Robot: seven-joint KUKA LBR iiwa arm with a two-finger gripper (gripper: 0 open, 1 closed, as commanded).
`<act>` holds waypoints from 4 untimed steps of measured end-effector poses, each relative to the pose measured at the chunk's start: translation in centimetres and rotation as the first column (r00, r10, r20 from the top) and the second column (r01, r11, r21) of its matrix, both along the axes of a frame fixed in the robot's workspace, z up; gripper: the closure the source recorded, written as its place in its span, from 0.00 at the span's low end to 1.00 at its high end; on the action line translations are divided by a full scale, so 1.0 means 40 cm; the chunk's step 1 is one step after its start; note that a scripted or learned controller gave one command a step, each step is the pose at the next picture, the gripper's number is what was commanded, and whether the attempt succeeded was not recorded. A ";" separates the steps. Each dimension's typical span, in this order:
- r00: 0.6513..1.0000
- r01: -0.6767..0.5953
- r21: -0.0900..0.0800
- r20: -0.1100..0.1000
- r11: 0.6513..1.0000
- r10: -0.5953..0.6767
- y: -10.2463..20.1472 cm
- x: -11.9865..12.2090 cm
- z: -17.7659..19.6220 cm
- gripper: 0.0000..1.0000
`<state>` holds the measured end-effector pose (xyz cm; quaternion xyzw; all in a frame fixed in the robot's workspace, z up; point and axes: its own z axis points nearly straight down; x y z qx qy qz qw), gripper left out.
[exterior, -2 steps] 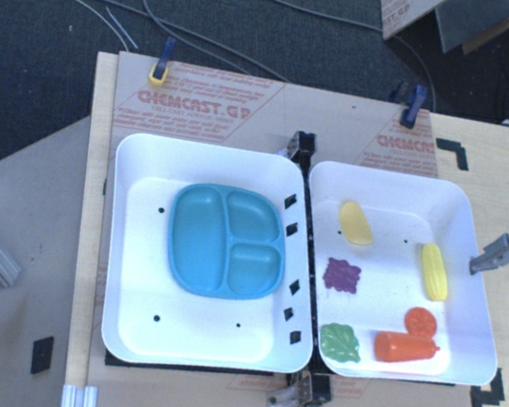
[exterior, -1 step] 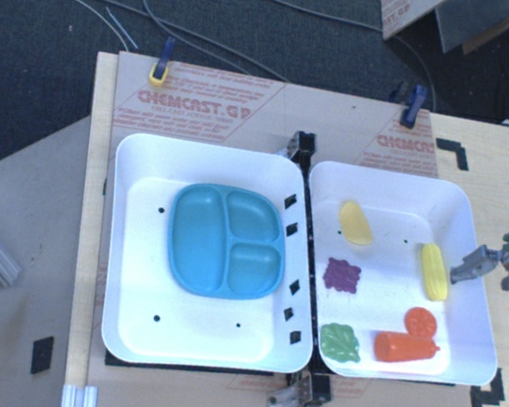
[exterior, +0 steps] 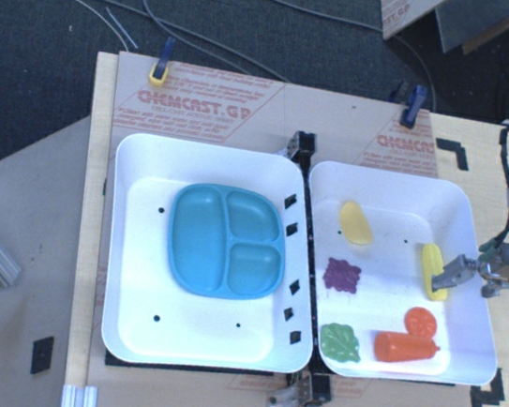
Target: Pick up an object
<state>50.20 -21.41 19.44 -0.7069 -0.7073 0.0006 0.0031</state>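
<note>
Arm entered from the right edge, only the wrist end in frame. Tool (exterior: 452, 277) sat low at the right side of the right bin, pointing left. Grey finger tips (exterior: 443, 278) reached in toward the bin's interior; the metallic tool body sat behind them at the edge. Finger gap not readable from this angle. Cables ran along the wrist.

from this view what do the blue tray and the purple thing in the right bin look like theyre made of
Blue tray: likely moulded plastic, smooth and slightly glossy, with rounded walls dividing its three compartments and one even colour.
Purple thing: looks like a plastic or rubber toy bunch of grapes, matte, with a bumpy outline; too small to tell which.
</note>
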 end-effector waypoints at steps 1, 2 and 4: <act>1.000 0.001 0.000 0.000 1.000 -0.001 -0.012 -0.014 -0.113 0.00; 1.000 0.000 -0.003 0.006 1.000 0.000 -0.013 -0.010 -0.079 1.00; 1.000 -0.001 -0.006 0.010 1.000 0.001 -0.017 0.016 0.159 1.00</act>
